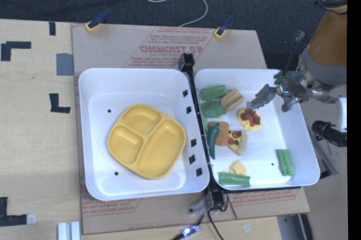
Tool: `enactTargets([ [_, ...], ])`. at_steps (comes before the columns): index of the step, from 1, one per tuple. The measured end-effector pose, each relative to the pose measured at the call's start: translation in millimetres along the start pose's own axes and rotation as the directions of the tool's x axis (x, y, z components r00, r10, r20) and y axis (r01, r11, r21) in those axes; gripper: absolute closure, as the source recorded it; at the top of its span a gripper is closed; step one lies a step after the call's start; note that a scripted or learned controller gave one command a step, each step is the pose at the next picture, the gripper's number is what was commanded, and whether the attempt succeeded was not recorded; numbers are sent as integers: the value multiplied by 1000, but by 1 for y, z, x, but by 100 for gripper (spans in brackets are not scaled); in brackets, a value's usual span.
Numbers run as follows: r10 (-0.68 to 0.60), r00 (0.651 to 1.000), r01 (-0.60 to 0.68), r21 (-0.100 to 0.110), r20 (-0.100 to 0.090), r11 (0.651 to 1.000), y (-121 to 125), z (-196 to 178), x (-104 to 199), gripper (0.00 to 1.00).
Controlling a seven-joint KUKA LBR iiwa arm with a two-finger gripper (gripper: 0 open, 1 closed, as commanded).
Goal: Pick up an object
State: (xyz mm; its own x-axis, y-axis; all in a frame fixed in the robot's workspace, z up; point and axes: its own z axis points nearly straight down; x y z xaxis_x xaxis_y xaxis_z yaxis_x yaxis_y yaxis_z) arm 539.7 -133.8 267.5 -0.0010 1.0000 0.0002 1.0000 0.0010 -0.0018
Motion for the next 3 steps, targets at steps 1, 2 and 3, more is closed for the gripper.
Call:
enactTargets([
  [1,0,1000,0,6,0,1000,1,64,-2,0],
  [2,0,1000,0,7,-1,1000,-5,127,4,0],
  [3,-1,1000,1,6,-3,1000,-7,180,6,0],
])
